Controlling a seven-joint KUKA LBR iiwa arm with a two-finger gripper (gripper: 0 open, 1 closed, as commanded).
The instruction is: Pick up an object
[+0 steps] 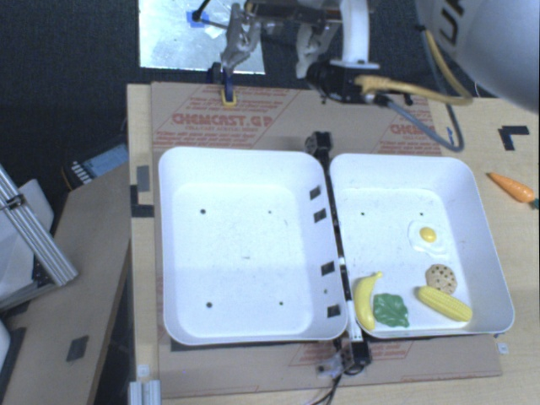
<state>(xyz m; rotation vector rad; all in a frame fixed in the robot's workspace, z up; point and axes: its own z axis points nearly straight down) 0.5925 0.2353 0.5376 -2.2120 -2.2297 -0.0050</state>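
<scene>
Yellow, green and tan toy foods sit together in the near corner of the right-hand shallow white plastic bin (472, 194), and any of them could be the object to pick. None has been lifted, so the task looks not yet begun. A curved yellow plastic banana (365, 300) lies against that bin's left wall, with a flat green leafy piece (391, 310) touching it on the right. Just beyond sits a yellow corn cob (445, 304), a round tan biscuit (440, 277) above it, and a white fried egg with a yellow yolk (426, 236) further up the bin floor.

The metal two-finger gripper (234, 53) hangs well above and to the left of this bin, past the far edge of the bench. Nothing shows between its tips; whether they are spread or closed cannot be told. It must travel a long way down and right.

The left white bin (177, 171) sits beside the right one. An orange toy carrot (513, 186) lies on the bench to the right. Nothing blocks the foods from above, though banana and leaf touch.
</scene>
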